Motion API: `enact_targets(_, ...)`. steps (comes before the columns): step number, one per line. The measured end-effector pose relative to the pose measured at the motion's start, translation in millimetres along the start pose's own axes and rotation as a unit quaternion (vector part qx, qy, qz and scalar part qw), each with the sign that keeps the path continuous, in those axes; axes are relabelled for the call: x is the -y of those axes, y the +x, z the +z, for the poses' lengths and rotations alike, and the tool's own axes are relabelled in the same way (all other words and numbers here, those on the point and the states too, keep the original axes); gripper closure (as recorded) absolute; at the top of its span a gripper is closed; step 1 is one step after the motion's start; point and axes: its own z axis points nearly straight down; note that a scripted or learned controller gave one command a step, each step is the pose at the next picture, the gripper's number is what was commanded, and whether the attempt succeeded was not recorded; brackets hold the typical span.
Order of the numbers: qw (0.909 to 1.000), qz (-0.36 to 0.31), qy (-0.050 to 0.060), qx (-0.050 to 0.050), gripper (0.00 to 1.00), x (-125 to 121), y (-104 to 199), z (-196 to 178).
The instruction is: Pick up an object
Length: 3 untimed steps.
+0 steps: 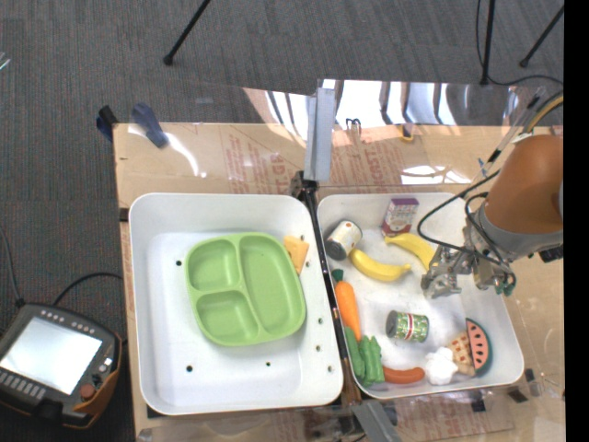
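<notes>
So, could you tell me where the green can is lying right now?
In the camera view, the green can lies on its side in the right bin, between the carrot on its left and the watermelon slice on its right, below the gripper.

where everything sits on the bench

two bins side by side. the left bin [147, 339] has a divided plate [247, 288] lying in the middle, with a cheese wedge [296, 250] touching the plate's upper right edge.

the right bin [511, 339] is packed. along its left wall runs a carrot [347, 309], with a bunch of beans [368, 359] just below it. near the back sits a small carton [399, 215], a tipped can [342, 239] to its left. two bananas [391, 256] lie in front of those. another can [408, 326] lies mid-bin. along the front: a sausage [402, 374], then a puffy lump [442, 365], then a watermelon slice [478, 346] at the right.
</notes>
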Motion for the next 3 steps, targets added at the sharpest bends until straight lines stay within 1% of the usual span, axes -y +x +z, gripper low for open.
enact_targets(1, 0.9709, -0.239, -0.001, 0.001, 1.00, -8, -27, 0)
enact_targets(2, 0.9750, -0.222, 0.003, 0.010, 1.00, -51, -60, -121)
enact_targets(3, 0.9831, -0.183, 0.001, 0.007, 1.00, -106, -53, -168)
